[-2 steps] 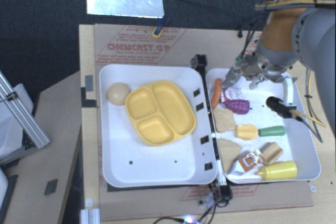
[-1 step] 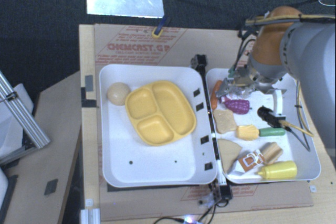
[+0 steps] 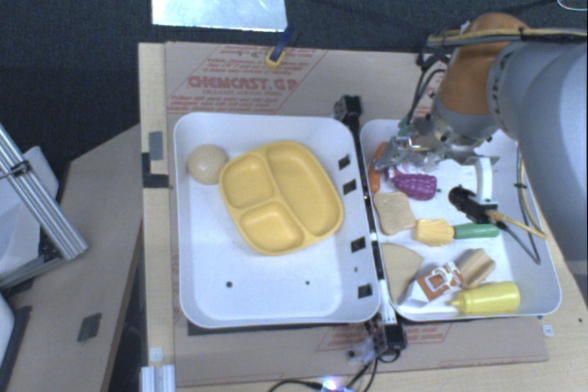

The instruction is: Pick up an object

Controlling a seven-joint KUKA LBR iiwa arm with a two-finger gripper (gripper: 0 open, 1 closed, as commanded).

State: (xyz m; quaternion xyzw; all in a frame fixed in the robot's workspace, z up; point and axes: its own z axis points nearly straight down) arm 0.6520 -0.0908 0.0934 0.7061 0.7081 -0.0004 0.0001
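Our hand (image 3: 401,151) hovers low in the right bin (image 3: 551,289); we cannot tell its grip state. Purple grapes (image 3: 415,186) lie just below it, a carrot (image 3: 378,172) beside. We should descend straight, centred on the grapes, avoiding the carrot.

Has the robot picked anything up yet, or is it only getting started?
Nothing looks lifted yet. The robot's hand is low in the right white bin, just above the purple grape bunch. The yellow mustard bottle and other toys lie on the bin floor. Grasping and lifting remain.
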